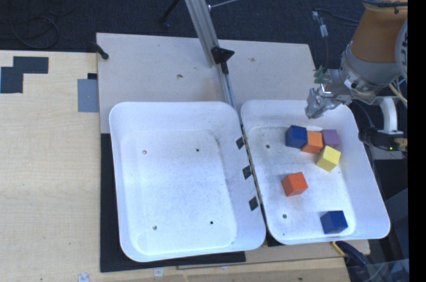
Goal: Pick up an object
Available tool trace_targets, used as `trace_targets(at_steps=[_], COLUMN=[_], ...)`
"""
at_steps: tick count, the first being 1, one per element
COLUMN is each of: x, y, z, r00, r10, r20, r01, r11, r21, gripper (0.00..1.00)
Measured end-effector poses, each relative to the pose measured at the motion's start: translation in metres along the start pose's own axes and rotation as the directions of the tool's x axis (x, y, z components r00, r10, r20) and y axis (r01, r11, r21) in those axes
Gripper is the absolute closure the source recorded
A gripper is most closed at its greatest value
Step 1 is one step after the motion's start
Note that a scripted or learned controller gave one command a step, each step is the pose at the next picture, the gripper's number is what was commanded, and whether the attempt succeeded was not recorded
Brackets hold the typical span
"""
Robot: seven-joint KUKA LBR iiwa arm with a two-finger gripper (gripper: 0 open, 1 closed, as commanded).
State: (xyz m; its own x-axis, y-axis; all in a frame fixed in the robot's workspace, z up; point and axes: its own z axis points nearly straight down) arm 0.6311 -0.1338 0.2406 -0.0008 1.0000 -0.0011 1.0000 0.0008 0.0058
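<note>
Two shallow white plastic bins (pixel 180 247) share the bench; gripper (pixel 319 106), finger state unclear, should descend squarely onto the small blue cube (pixel 296 136) just below-left.

No text, label, brand, number or sign can be read anywhere in the camera view, neither on the two white bins (pixel 174 113), nor on the coloured blocks (pixel 294 183), nor on the arm (pixel 377 41).
</note>
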Motion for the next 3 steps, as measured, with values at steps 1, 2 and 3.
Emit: trace_targets(at_steps=[1, 2, 3], x=[0.001, -0.006, -0.007], y=[-0.001, 0.009, 0.009], z=[0.005, 0.14, 0.128], r00=[1.0, 1.0, 1.0], r10=[-0.001, 0.001, 0.003], r20=[-0.001, -0.005, -0.004], r01=[0.001, -0.001, -0.003], r11=[1.0, 1.0, 1.0], r21=[0.008, 0.011, 0.011], gripper=[0.0, 0.0, 1.0])
